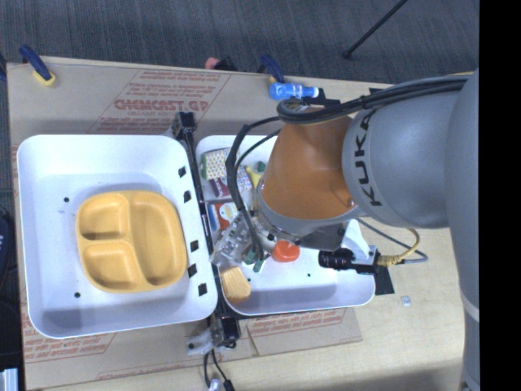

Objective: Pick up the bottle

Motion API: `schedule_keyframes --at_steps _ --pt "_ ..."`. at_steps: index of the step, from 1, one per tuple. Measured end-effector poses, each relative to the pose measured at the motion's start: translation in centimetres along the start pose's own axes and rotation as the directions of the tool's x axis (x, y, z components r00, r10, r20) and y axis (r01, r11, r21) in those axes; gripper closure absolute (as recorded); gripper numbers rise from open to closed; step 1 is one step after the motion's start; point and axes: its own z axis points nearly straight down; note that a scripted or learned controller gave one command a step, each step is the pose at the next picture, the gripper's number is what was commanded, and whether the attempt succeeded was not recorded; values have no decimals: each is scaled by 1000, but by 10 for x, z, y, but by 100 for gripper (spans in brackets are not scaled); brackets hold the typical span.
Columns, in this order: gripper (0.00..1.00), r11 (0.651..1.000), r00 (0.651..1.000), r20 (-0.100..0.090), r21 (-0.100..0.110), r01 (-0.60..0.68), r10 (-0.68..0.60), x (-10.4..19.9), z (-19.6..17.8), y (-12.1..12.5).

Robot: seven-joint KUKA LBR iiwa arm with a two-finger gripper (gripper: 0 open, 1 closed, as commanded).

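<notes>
Looming closest to the lens, the grey arm [407, 161] is reaching in from the right and covering most of the right bin [326, 298], with its orange band [305, 173] sitting over the middle of that bin and black cables [244, 141] looping around the wrist. Below the band, the gripper [238, 249] is hanging low near the bin's left wall, close to the divider between the two bins; whether it is released or clenched cannot be told, since glare and clutter are blurring that spot. The bottle [285, 252] is lying in the right bin just beside the gripper on its right, showing what looks like an orange-red cap poking out from under the wrist, while the rest of it is hiding beneath the arm; nothing is visibly being gripped. A tan wooden piece [236, 285] is resting just below the gripper at the bin's near-left corner, and a red and blue packet [221, 215] and a patterned card [214, 165] are lying farther up along the same wall. In the left bin [49, 161], a yellow divided tray [130, 239] is sitting flat near the centre. Both bins are resting on printed cardboard [155, 96] on the bench, with a blue clamp [37, 63] gripping the far-left corner.
</notes>
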Motion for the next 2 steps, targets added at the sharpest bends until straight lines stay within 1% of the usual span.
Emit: schedule_keyframes --at_steps 1,2 --pt "100 996 996 2 -2 84 -84 38 0 53" --pt "100 998 998 4 -2 -66 66 7 -96 11"
